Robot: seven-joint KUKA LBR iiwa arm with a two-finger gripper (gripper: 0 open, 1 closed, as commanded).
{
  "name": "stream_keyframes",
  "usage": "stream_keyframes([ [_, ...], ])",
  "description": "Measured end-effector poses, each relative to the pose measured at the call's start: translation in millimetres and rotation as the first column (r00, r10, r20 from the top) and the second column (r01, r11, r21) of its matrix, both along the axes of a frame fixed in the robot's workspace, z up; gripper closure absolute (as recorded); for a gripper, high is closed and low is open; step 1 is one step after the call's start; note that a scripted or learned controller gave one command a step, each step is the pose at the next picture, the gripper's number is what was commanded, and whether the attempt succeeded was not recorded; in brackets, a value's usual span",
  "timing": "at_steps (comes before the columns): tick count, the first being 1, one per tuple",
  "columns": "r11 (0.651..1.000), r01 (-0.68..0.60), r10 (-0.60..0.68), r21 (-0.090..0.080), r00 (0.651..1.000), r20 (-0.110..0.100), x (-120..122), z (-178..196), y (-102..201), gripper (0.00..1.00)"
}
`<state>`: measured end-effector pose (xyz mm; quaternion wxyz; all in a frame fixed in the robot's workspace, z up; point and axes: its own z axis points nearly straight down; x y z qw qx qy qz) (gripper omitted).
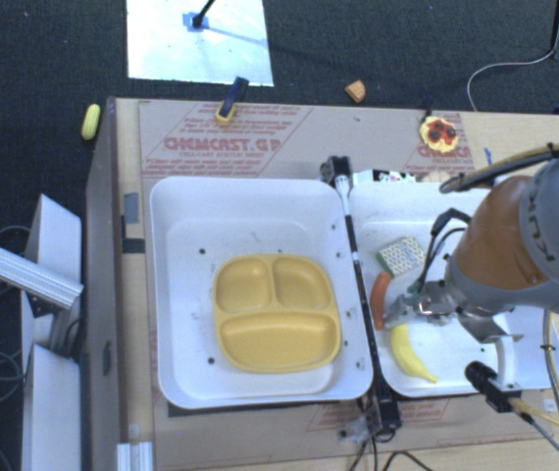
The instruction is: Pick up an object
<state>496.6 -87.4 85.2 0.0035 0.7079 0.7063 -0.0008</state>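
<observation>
The right bin (397, 196) holds a yellow banana (409, 352) near its front left, a red sausage-shaped toy (381, 295) along its left wall, and a small pale block with a green grid pattern (401, 254) behind that. My gripper (404, 308) hangs low over the bin, just right of the red toy and above the banana's top end. The grey and orange wrist (500, 253) hides the bin's right half. Nothing can be seen held in the gripper.
The left bin (177, 263) carries a yellow divided plate (277, 312). On the cardboard behind the bins lie a small toy pizza (439, 133) and a blue and yellow tool (230, 99). Cables run along the bench's front right.
</observation>
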Motion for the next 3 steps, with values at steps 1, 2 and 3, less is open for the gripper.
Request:
stream_keyframes([
  [1,1.0,-0.003,0.003,0.004,1.0,0.0,1,10,2,1.0],
  [2,1.0,-0.003,0.003,0.005,1.0,0.0,-9,94,-22,1.0],
  [3,1.0,-0.003,0.004,0.006,1.0,-0.001,-10,93,-22,0.0],
])
